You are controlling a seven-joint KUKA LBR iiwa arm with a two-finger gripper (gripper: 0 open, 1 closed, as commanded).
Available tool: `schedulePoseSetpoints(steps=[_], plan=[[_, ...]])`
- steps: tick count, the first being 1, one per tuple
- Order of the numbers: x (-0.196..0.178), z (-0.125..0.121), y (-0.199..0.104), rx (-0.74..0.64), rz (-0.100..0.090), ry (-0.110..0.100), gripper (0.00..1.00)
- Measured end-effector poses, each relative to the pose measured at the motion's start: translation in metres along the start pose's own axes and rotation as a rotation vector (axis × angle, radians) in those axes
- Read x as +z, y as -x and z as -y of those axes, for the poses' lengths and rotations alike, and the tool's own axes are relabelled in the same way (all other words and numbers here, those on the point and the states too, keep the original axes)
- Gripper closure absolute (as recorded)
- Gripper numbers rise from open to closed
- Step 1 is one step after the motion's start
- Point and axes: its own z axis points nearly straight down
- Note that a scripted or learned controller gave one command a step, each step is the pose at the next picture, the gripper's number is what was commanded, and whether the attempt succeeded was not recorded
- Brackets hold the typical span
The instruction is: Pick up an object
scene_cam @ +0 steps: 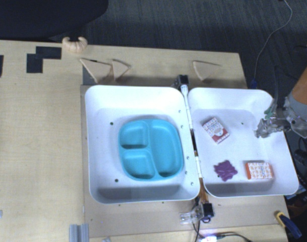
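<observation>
The right bin (244, 102) holds three objects. A small red-and-white packet (215, 129) lies near its middle left. A purple crumpled piece (225, 170) rests toward the front. An orange-and-white box (257, 170) lies at the front right. My gripper (263, 129) hangs over the right side of this bin, right of the red-and-white packet and above the orange box. Nothing shows between its tips.
The left bin (100, 135) carries a blue divided tray (150, 147). A black hinge strip (188, 130) runs between the bins. The wooden bench (37, 150) spreads to the left. Cables trail at the front edge (203, 221).
</observation>
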Motion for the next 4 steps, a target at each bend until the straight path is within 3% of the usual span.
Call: schedulePoseSetpoints(steps=[1,2,3,4], plan=[[-0.044,-0.060,-0.036,-0.004,-0.003,0.001,1.00],[-0.044,-0.060,-0.036,-0.003,-0.002,-0.001,0.00],[0.062,-0.001,-0.014,-0.001,-0.002,-0.001,0.00],[0.061,0.070,-0.022,0.001,-0.001,0.002,0.00]])
